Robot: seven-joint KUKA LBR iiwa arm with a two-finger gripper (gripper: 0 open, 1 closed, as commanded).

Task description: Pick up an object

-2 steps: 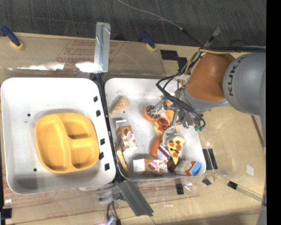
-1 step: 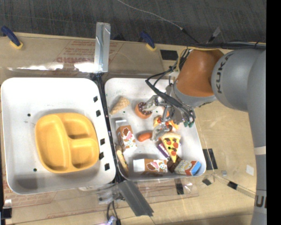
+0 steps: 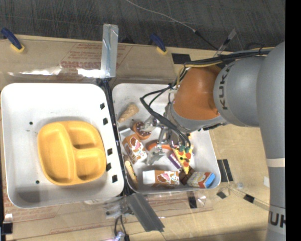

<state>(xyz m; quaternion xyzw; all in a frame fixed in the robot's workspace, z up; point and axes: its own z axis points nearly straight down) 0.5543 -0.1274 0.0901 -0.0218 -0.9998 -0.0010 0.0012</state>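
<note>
My gripper (image 3: 159,143) hangs low in the middle of the right bin (image 3: 206,134), under the orange band (image 3: 195,94) of the arm. It is down among a heap of small items. A small orange-red piece (image 3: 153,145) lies right at its tip, and I cannot tell whether it is gripped. Around it lie a brown-and-white packet (image 3: 134,148), a round brown piece (image 3: 140,128), a tan bread-like piece (image 3: 128,112), a colourful pack (image 3: 183,157) and a white-and-brown carton (image 3: 160,177).
The left bin (image 3: 15,109) holds a yellow divided tray (image 3: 70,151). A blue-and-orange box (image 3: 203,178) lies in the right bin's front right corner. Black cables (image 3: 153,97) loop off the wrist over the right bin's back. A taped divider (image 3: 109,49) runs between the bins.
</note>
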